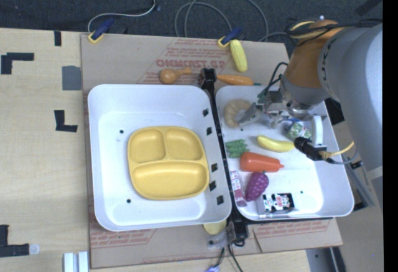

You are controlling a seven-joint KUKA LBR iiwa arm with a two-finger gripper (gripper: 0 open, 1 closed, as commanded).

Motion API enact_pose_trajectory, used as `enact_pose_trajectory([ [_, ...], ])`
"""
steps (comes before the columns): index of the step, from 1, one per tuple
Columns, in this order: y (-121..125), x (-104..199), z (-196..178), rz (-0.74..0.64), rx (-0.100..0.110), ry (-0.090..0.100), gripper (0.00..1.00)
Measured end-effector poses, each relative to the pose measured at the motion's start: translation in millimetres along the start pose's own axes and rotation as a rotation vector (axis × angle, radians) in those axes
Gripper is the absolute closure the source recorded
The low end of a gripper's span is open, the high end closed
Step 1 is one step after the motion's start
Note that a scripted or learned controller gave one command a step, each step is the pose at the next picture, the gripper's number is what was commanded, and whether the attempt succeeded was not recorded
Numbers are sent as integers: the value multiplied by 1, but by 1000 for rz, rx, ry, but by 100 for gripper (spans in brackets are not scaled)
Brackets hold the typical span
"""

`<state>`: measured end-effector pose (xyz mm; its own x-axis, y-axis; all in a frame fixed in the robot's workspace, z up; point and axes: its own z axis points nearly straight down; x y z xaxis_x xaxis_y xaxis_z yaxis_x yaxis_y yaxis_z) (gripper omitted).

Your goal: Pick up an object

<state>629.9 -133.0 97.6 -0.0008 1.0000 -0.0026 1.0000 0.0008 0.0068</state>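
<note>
On the left, one shallow white bin carries one yellow three-compartment plastic plate, untouched. Moving right, the second white bin holds the candidates: one beige croissant-like toy, one green leafy toy, one orange carrot, one purple grape bunch, one yellow banana, one small black-and-white carton. The gripper hangs at the far side, beside the croissant, nothing visibly between its fingers; spread or closed, I can't tell. My read: nothing's lifted yet, so the grasp and raise remain.
</note>
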Motion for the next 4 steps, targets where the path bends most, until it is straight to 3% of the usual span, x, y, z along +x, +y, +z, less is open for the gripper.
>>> enact_pose_trajectory([
  [1, -56, -21, 10, 2, 0, 0, 0],
  [2, -54, -21, 0, 1, -2, -3, 100],
  [3, -54, -21, 0, 0, -1, -2, 0],
  [4, 10, 13, 12, -7, 7, 0, 0],
])
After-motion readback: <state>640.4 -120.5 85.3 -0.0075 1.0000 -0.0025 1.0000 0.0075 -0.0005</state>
